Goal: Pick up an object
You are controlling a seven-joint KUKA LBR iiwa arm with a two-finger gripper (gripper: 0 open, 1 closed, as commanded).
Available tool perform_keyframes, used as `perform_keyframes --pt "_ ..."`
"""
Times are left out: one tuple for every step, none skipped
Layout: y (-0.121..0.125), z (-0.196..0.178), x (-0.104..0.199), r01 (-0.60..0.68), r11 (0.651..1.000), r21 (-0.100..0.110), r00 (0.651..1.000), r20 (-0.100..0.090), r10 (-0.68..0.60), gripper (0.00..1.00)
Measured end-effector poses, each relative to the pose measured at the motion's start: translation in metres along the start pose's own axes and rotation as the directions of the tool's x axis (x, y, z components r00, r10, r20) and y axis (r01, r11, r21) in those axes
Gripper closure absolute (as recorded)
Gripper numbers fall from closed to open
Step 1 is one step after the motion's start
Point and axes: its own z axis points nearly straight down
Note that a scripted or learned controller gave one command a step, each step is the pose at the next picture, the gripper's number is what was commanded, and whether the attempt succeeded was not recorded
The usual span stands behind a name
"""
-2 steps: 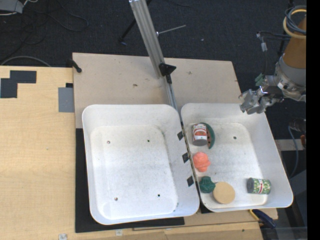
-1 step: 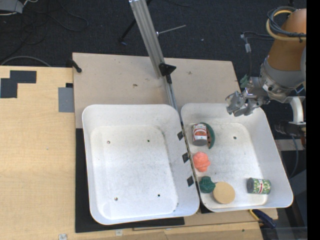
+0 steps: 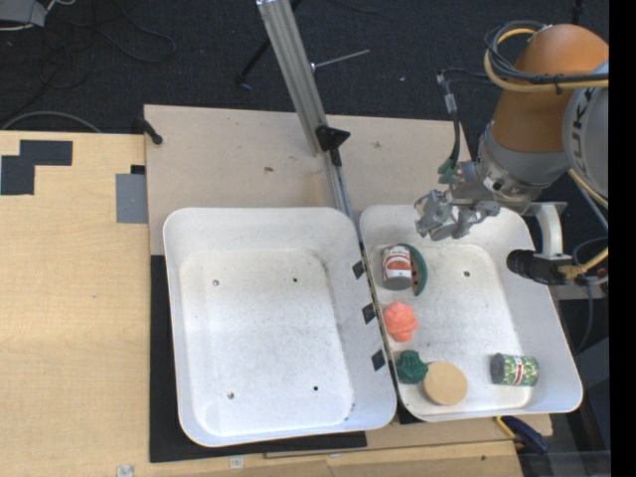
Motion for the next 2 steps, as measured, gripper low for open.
perform_keyframes --pt "-0.017 -0.005 0.048 -0.001 1.000 0.000 1.000 0.001 0.001 1.00" --pt "-0.031 0.012 0.094 -0.001 1.000 0.002 1.000 0.001 0.001 1.00"
